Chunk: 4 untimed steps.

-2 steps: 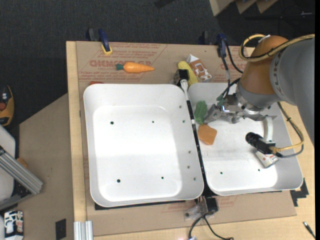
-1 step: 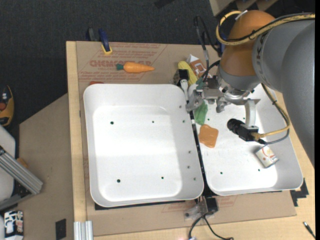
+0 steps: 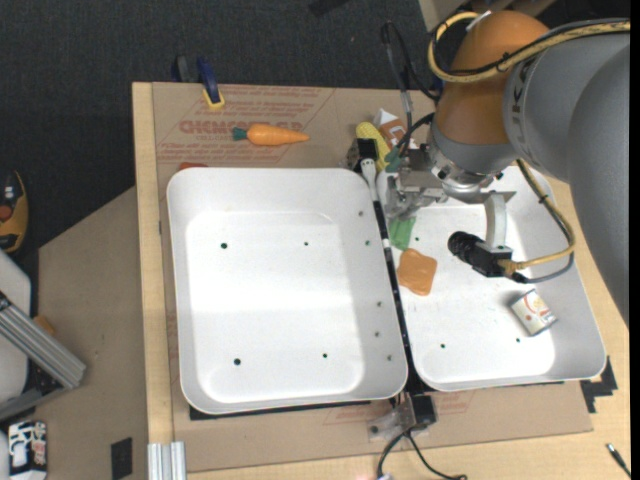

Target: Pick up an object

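Behind the left bin: a blue and yellow clamp point(image 3: 210, 86) sits at the back edge of the cardboard sheet point(image 3: 160, 168), and a toy carrot point(image 3: 272, 135) lies on the sheet just to its right, leaf end toward the clamp.
Left bin point(image 3: 270, 288): white and shallow, with a few small dark dots on its floor.
Back gap between the bins: a yellow thing point(image 3: 372, 133) lies on the cardboard; I cannot tell what it is.
Gripper point(image 3: 403, 200): low over the back left corner of the right bin point(image 3: 480, 358), close to the shared wall; whether it is released or clenched cannot be told.
Green piece point(image 3: 402, 233): right under the gripper, against the left wall of the right bin; contact with the gripper cannot be told.
Orange block point(image 3: 417, 271): just in front of the green piece, on the bin floor.
White packet point(image 3: 534, 311): on the floor toward the right side of the right bin, well apart from the block.
Arm point(image 3: 560, 88): grey with an orange band, reaching in from the upper right.
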Available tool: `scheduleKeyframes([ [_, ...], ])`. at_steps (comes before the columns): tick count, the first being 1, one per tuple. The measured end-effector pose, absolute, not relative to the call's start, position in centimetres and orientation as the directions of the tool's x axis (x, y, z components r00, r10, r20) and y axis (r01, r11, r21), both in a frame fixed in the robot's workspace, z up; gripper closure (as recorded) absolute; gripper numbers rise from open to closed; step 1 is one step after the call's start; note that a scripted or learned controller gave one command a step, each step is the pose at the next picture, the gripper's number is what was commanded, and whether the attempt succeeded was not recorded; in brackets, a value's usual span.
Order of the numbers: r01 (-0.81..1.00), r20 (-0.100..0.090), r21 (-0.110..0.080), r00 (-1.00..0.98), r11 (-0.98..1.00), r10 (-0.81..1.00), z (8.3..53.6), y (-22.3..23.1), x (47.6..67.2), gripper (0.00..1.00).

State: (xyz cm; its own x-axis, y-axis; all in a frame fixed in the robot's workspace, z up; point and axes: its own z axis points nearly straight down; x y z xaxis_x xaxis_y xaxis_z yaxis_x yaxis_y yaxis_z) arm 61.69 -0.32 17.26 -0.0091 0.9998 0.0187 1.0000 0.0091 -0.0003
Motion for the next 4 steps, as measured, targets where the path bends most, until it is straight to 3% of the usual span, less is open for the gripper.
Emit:
scheduleKeyframes([
  [1, 1.0, 0.008, 0.02, -0.014, 0.013, 1.0, 33.1, 11.0, 62.0, 1.0],
  [2, 1.0, 0.005, 0.005, -0.01, 0.01, 1.0, 34.9, 19.4, 62.2, 1.0],
  [3, 1.0, 0.003, 0.009, -0.004, 0.004, 1.0, 40.0, 22.7, 65.0, 1.0],
  [4, 1.0, -0.004, 0.007, 0.01, -0.01, 1.0, 42.0, 12.6, 66.8, 1.0],
])
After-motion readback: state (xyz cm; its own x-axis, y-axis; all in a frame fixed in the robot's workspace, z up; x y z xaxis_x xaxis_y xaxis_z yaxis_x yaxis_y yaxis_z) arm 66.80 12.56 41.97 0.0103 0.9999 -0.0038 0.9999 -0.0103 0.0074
